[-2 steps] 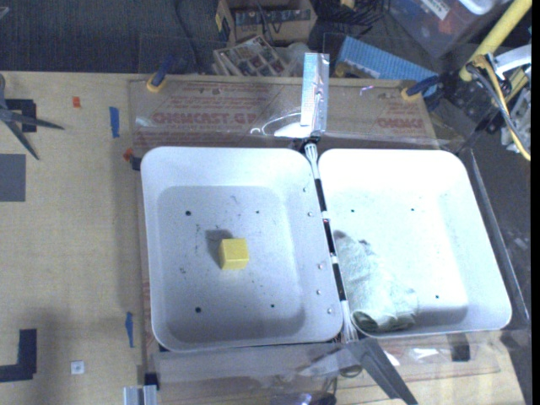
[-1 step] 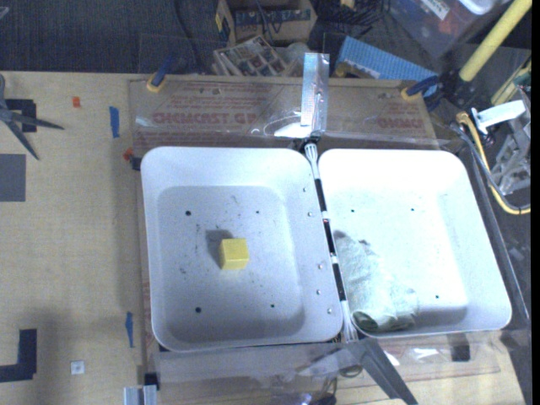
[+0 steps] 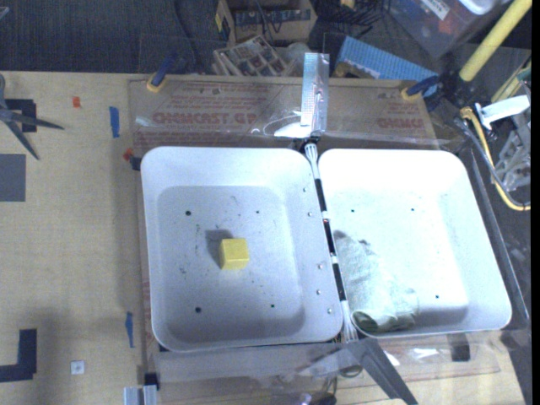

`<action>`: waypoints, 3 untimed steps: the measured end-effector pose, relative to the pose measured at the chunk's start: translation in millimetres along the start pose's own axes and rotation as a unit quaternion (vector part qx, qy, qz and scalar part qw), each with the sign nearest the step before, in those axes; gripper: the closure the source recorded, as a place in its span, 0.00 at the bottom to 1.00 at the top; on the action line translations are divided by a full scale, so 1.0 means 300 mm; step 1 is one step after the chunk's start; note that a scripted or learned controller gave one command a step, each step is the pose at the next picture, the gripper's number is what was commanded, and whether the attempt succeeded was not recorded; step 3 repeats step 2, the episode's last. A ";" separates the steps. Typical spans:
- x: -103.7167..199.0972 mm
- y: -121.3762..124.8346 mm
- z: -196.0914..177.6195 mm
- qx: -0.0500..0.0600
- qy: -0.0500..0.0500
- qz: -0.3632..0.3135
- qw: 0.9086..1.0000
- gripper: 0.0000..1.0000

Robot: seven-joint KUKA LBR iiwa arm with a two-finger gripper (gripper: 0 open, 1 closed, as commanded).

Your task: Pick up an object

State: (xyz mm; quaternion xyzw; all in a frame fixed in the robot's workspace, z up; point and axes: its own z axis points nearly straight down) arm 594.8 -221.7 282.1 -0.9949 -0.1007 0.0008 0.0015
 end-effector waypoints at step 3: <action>-0.108 -0.011 -0.105 0.000 -0.001 0.003 1.000 1.00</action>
